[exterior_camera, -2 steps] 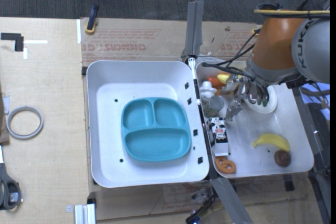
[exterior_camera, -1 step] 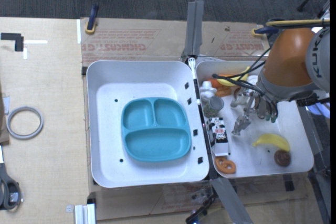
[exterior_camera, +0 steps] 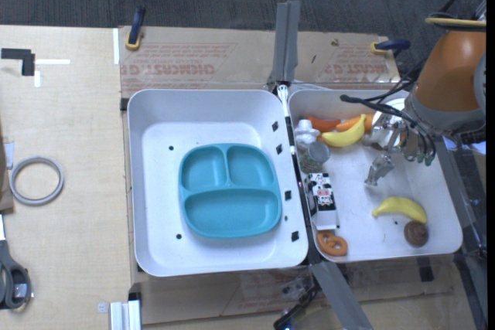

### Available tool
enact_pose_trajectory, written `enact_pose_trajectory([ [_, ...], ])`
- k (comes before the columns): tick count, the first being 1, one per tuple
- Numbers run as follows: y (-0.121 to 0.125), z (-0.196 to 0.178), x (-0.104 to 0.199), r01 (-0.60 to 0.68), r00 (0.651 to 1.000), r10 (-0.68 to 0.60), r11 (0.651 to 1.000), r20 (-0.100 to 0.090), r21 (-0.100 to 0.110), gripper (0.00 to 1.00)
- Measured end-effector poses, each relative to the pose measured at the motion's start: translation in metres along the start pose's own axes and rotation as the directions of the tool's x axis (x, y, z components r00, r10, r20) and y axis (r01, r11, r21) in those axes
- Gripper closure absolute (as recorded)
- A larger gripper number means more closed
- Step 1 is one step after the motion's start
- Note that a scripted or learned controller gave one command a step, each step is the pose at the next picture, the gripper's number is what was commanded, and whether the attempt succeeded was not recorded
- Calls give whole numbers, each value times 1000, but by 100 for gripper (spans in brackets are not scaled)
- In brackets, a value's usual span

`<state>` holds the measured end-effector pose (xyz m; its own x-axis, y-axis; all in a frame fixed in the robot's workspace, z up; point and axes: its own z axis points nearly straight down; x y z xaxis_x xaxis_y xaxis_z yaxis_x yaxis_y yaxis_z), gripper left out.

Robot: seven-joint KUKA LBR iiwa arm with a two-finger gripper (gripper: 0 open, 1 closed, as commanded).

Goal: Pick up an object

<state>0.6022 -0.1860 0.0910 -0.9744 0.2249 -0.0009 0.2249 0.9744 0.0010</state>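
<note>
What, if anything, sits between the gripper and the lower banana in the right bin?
Nothing visible does. The gripper hangs over the right bin, and only bare bin floor lies between it and the lower banana. The brown round item sits beyond that banana, towards the bin's near corner, not in the path.

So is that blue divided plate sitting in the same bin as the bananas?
No, the blue plate lies in the left bin, while both bananas lie in the right bin.

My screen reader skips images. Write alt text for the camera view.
A robot gripper hangs over the right bin, above a banana and a brown ball. The left bin holds a blue divided plate.
</note>
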Motion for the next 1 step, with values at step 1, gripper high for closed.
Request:
enact_pose_trajectory([
  [1, 74, 0, -31, 4, 1000, -4, 1000, -7, 0, 0],
])
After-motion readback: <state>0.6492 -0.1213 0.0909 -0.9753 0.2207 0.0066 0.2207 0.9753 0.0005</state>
